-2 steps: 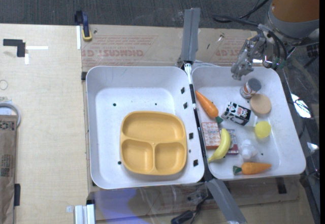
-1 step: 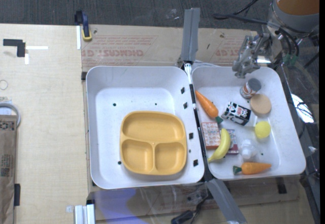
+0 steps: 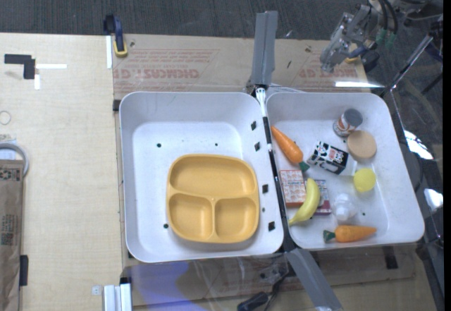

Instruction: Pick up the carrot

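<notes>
A: Carrot location?

B: Two showing. One orange plastic carrot with a green top (image 3: 287, 145) is lying slantwise in the right white bin (image 3: 394, 119), up against that bin's left wall, green end pointing toward the middle. A second, stubbier orange carrot (image 3: 351, 233) is lying near the bin's front edge, green end to the left.

A: What's sitting around them?

B: Just right of the first carrot, a small black-and-white carton (image 3: 330, 156) is lying tilted. Below it, a flat red-and-white packet (image 3: 293, 180) is lying with a yellow plastic banana (image 3: 307, 202) resting partly across it. A yellow ball-like piece (image 3: 364, 180) is sitting near the right wall, a round tan disc (image 3: 361, 144) above it, and a small grey-topped can (image 3: 349, 120) touching that disc at the back. Something clear or white (image 3: 343, 209) is lying beside the banana, too washed out to name.

A: Left bin?

B: The left white bin (image 3: 141, 183) is holding a yellow three-compartment plastic tray (image 3: 213, 198), sitting flat in the middle.

A: Gripper?

B: The gripper (image 3: 337, 56) is hanging behind the right bin's back edge, over the cardboard sheet (image 3: 176, 66) on the counter (image 3: 56, 161), well apart from both carrots. Fingers are blurring together, so can't tell whether they're apart or together. Nothing is visible between them.
</notes>
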`<state>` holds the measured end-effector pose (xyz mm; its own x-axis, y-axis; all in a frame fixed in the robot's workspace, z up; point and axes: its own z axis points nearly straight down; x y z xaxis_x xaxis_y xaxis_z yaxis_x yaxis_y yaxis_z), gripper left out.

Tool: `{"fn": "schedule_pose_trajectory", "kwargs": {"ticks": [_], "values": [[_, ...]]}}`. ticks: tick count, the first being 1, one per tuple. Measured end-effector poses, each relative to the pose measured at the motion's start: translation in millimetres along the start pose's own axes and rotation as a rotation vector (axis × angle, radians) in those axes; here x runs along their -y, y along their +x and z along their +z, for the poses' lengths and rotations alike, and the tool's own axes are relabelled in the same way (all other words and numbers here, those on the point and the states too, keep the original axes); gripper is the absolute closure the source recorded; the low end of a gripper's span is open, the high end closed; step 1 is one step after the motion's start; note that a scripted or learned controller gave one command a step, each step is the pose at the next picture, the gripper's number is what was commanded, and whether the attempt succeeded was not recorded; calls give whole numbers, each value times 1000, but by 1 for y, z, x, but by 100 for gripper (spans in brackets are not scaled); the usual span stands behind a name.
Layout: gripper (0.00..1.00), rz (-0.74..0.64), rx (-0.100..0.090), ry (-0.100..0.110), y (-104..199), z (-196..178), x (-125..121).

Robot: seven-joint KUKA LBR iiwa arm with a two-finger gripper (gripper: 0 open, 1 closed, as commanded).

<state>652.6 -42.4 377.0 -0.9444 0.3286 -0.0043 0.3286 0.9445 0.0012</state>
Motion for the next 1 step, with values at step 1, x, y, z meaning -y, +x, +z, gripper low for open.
{"fn": "schedule_pose_trajectory", "kwargs": {"ticks": [1], "values": [[100,-122,-2,1,34,-16,17]]}}
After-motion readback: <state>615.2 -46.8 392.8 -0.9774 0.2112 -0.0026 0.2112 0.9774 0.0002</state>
